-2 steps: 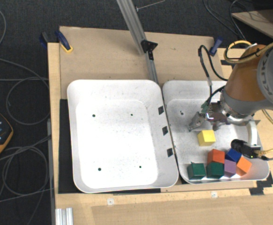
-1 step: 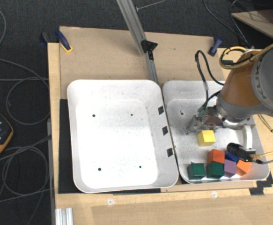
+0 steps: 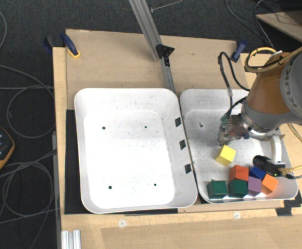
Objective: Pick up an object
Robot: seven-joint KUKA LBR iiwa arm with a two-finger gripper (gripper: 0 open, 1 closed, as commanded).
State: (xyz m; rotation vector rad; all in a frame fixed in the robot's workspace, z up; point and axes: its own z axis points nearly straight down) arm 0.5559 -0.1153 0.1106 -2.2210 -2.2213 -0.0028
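Hovers, the grey two-finger gripper (image 3: 226,137), finger state impossible to tell, at twelve o'clock just above the tilted yellow plastic cube (image 3: 226,155) lying in the right shallow white bin (image 3: 202,113).

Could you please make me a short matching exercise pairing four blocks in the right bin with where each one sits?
Things:
1. yellow block
2. orange block
3. purple block
4. dark green block

Places:
A. leftmost in the cluster by the bin's near edge
B. apart from the cluster, just below the gripper
C. rightmost in the cluster
D. just left of the orange block

Pairs: 1-B, 2-C, 3-D, 4-A
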